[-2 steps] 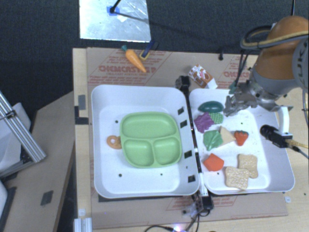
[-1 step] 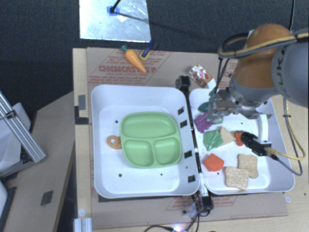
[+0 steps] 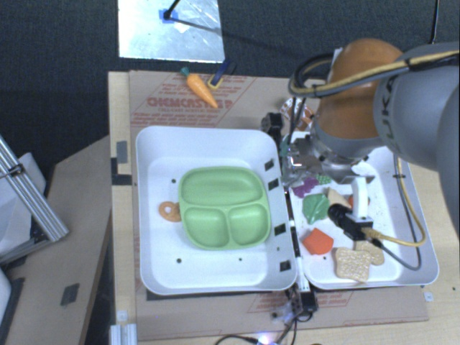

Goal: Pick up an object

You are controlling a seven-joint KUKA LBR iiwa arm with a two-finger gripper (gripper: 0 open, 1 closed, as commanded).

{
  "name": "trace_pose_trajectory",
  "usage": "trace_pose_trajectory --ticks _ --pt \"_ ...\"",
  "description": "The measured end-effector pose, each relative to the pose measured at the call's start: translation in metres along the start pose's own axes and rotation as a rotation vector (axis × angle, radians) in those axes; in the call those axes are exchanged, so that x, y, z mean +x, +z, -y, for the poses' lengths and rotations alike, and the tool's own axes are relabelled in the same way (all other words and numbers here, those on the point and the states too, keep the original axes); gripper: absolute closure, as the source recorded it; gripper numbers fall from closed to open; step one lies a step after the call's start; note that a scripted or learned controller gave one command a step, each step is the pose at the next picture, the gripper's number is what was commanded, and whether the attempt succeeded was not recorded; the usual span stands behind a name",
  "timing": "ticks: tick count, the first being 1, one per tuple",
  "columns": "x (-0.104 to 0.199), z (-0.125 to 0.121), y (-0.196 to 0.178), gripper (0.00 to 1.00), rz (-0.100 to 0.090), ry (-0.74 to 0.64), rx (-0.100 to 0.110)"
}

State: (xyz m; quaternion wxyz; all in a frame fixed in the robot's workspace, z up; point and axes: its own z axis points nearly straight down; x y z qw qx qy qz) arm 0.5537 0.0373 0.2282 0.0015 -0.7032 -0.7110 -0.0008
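Observation:
My gripper (image 3: 300, 165) hangs low over the upper left part of the right bin (image 3: 424, 264), under the grey arm and its orange band. Just below it lie a purple toy piece (image 3: 306, 187) and a green leafy toy (image 3: 315, 208). Nearer the front lie an orange-red wedge (image 3: 318, 241) and a toast-shaped cracker (image 3: 353, 263). Nothing shows between the fingers from this angle. The arm hides the back of the right bin.
The left bin (image 3: 154, 264) holds a green divided plate (image 3: 224, 207) and a small orange pretzel ring (image 3: 170, 211) to its left. Behind the bins, a toy carrot (image 3: 201, 90) lies on the cardboard, with a shiny foil sheet (image 3: 171, 20) beyond.

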Motion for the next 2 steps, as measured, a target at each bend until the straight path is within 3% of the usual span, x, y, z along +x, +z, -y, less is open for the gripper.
trace_pose_trajectory --ticks 1,2 --pt "0.0427 0.0314 0.0032 1.00 0.001 0.002 0.002" --pt "0.0517 0.0315 -0.0035 1.00 0.002 0.004 -0.002"
